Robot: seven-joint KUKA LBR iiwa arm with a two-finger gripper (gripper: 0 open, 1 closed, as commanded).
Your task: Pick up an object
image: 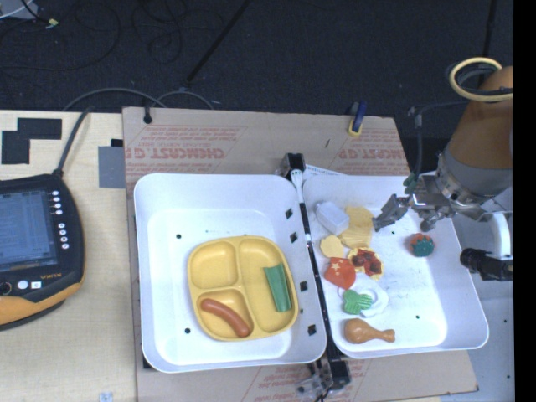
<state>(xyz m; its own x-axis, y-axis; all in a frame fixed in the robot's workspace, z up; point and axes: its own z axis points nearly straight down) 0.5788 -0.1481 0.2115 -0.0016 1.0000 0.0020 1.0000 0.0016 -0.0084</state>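
The end effector [400, 211] hangs over the right bin [469, 325] with its fingers spread apart and nothing between them, just right of a yellow toy piece [359, 219] and left of a small red-and-green toy [420, 244]. More toy food lies below it, including a drumstick [368, 333]. The left bin [159, 224] holds a yellow divided tray [213, 266] with a sausage [224, 316] and a green block [277, 287]; a handheld controller [33, 245] rests on the surface [50, 350] at far left.
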